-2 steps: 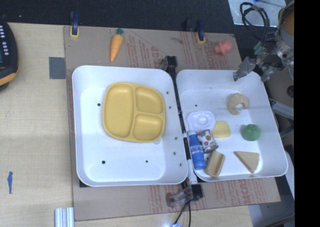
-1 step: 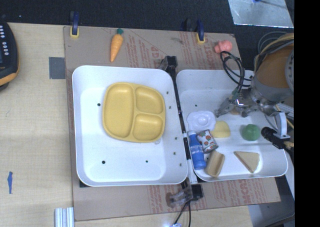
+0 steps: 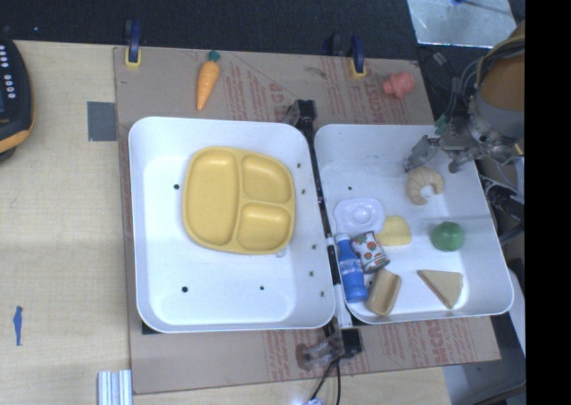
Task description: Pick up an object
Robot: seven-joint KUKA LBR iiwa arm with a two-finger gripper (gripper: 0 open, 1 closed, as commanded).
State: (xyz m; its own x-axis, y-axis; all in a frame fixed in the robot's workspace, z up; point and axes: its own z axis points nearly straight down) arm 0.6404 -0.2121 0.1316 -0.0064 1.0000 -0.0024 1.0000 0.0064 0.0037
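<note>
My gripper (image 3: 439, 159) hangs over the far right part of the right bin (image 3: 357, 146), with its two grey fingers spread apart and nothing between them. Just below it lies a pale croissant (image 3: 424, 185), which the fingers do not touch. Nearer the front of that bin are a green ball (image 3: 448, 235), a yellow lemon-like piece (image 3: 395, 232), a clear round lid (image 3: 359, 214), a small printed packet (image 3: 368, 252), a blue bottle (image 3: 351, 273), a bread piece (image 3: 384, 293) and a tan wedge (image 3: 442, 286).
The left bin (image 3: 161, 296) holds a yellow divided plate (image 3: 239, 198). On the board behind the bins lie a toy carrot (image 3: 207, 80) and a pink object (image 3: 399, 84). A black and yellow device (image 3: 12, 95) sits at the far left edge.
</note>
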